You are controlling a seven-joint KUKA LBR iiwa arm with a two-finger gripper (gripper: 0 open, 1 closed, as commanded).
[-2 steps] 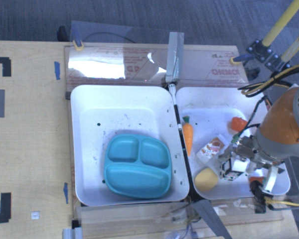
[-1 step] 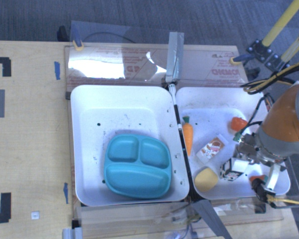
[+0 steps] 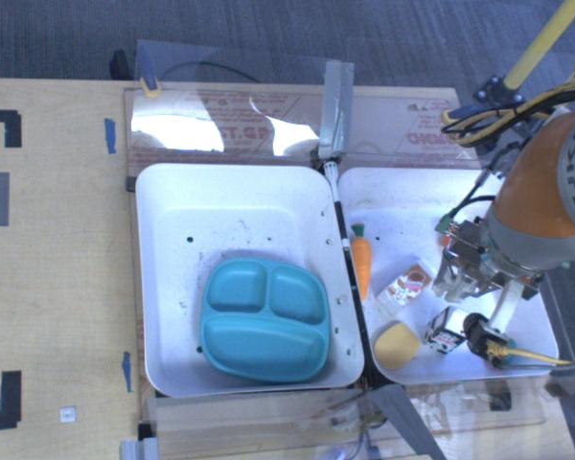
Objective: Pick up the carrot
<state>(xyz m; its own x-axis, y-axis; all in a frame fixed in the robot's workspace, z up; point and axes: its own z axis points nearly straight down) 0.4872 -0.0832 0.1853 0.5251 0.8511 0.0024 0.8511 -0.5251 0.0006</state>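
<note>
1 carrot [image 3: 362,264] lies in the right bin [image 3: 402,195], close along that bin's left wall, well apart from the gripper [image 3: 453,287].

From my station I count 2 shallow white bins with smooth, glossy walls and rounded corners. The left bin [image 3: 172,209] holds 1 teal tray [image 3: 265,321], a rounded-corner plastic-looking piece moulded into 3 compartments. In the right bin I see the 1 carrot, orange and tapered with a green stub at its far end; 1 small crinkly packet [image 3: 409,286] with red and white print beside it; and 1 pale yellow rounded lump [image 3: 395,345] near the front wall. The gripper hangs over the right half of this bin, and I cannot tell whether its jaws are spread or pressed together.
</note>
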